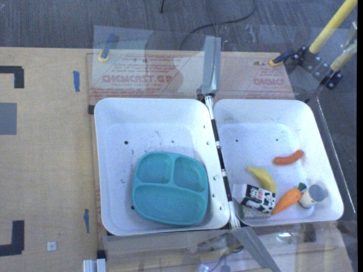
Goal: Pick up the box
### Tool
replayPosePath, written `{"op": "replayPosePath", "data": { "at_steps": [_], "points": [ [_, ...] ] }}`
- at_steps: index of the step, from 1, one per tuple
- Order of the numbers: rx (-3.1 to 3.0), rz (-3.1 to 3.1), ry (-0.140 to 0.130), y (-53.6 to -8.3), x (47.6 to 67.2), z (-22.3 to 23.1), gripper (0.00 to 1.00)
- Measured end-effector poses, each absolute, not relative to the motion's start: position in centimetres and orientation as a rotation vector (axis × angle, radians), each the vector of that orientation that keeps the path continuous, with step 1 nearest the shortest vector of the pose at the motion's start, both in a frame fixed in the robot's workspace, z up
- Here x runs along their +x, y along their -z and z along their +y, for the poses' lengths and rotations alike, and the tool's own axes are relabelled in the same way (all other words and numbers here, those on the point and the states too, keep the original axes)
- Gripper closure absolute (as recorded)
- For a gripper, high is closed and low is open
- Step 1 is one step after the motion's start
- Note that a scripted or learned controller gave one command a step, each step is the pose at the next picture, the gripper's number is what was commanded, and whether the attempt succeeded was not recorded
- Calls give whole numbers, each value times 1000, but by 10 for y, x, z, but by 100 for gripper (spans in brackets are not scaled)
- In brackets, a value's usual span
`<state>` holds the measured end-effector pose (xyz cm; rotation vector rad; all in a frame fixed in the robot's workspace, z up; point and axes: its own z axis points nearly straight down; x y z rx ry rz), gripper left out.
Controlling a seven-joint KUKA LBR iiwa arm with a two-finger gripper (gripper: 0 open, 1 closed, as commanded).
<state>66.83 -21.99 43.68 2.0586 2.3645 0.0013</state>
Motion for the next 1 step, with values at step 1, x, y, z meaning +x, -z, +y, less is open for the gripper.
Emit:
{"op": "replayPosePath", "data": {
  "at_steps": [1],
  "points": [
    [1824,2552,-1,-437,668,-215,100]
  ]
}}
